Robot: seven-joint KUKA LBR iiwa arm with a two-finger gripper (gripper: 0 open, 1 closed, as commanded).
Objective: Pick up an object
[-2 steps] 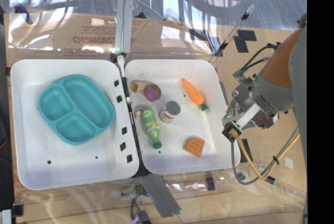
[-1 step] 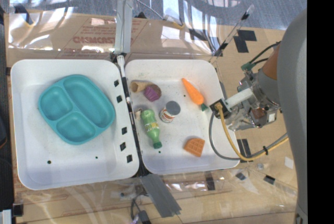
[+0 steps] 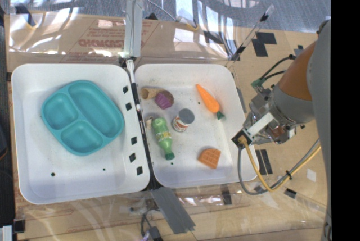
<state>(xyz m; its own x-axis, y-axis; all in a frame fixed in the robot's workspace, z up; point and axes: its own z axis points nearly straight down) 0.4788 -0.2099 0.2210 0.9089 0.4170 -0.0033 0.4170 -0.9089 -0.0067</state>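
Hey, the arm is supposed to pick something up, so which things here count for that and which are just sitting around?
For the job:
carrot
green bottle
small can
waffle
purple ice cream cone
claw, off to the right of the right bin

Just lying about:
teal divided plate in the left bin
cables by the arm

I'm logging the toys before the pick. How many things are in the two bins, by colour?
Orange: 2, carrot and waffle
Green: 1, bottle
Purple: 1, ice cream cone
Grey: 1, can
Teal: 1, divided plate
Total: 6
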